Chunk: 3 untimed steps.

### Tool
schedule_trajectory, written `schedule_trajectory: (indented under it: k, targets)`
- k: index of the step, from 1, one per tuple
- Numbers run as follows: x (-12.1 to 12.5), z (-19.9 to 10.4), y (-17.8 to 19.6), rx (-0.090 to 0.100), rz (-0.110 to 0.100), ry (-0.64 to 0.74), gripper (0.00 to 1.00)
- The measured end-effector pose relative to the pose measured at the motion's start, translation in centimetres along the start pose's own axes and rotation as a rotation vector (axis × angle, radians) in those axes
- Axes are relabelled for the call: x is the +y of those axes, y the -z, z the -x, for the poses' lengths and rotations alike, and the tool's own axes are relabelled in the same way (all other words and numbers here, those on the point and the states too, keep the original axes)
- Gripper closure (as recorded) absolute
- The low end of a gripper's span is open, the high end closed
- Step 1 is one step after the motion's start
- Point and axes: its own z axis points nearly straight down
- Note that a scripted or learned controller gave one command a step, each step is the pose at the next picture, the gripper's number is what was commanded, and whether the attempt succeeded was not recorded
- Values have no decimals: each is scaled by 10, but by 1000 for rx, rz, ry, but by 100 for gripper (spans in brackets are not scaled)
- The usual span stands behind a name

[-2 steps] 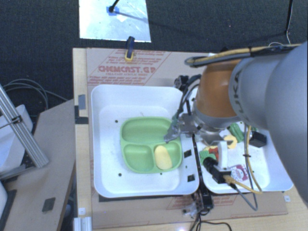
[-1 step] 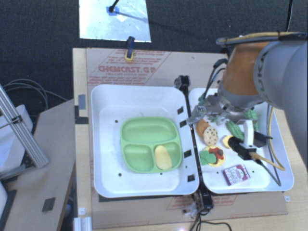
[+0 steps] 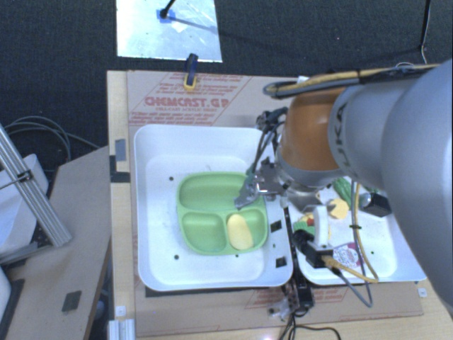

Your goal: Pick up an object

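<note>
Right now the big grey arm [image 3: 396,147] fills the right side of the view, sweeping in over the right bin, with its orange band [image 3: 308,137] sitting just above the wrist. Below it, the bench [image 3: 191,94] carries a brown sheet printed with red lettering, and on that sheet the two shallow white bins sit side by side. The left bin [image 3: 159,211] is the more open of the two, and it holds a green divided tray [image 3: 212,214], lying flat with three compartments showing. The right bin [image 3: 386,261] is largely covered by the arm; a jumble of small items shows there, including a yellow piece [image 3: 338,209], something green and a packet with red print [image 3: 347,255], too cluttered to name more closely. The gripper [image 3: 244,198] hangs over the tray's right rim, at the upper right compartment, metal fingers pointing down and to the left; whether the jaws are spread or pressed together, I cannot tell from this angle, and nothing is seen between them. Down in the tray's lower right compartment lies a pale yellow oval object [image 3: 240,232], perhaps a lemon or a potato, lying just below the gripper's tip and apart from it. At the top edge of the bench a small blue and yellow clamp [image 3: 190,71] stands.
</note>
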Motion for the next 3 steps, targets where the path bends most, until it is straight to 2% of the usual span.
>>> schedule_trajectory:
  k: [1,2,3]
  targets:
    - [32,126,2,-8,8,-19,0]
    - [99,62,47,-3,13,-2,0]
    - [56,-37,-8,0,-2,2,0]
